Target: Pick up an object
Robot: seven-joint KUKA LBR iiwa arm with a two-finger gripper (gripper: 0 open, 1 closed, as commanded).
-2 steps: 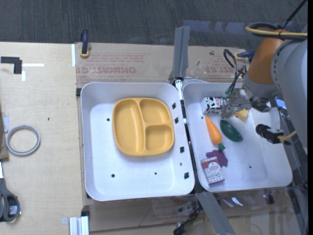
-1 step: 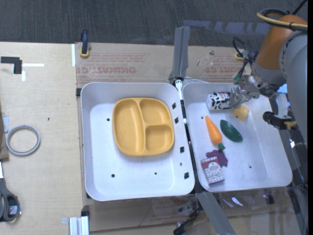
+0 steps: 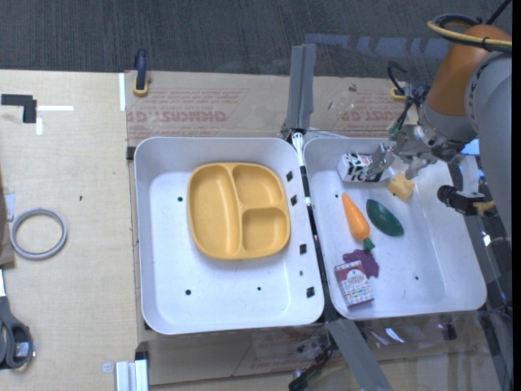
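A pale wooden worktop [image 3: 65, 161] fills the left side, with dark grey carpeted floor [image 3: 203, 15] beyond its far edge. A sheet of brown cardboard [image 3: 212, 104] lies under the bins. A roll of grey tape [image 3: 36, 233] rests near the left edge, scissors [image 3: 15, 340] below it.

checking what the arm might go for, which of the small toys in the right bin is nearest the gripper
The pale yellow chunk, just below the gripper. The black-and-white carton sits to its left; the orange carrot and green pod lie lower.
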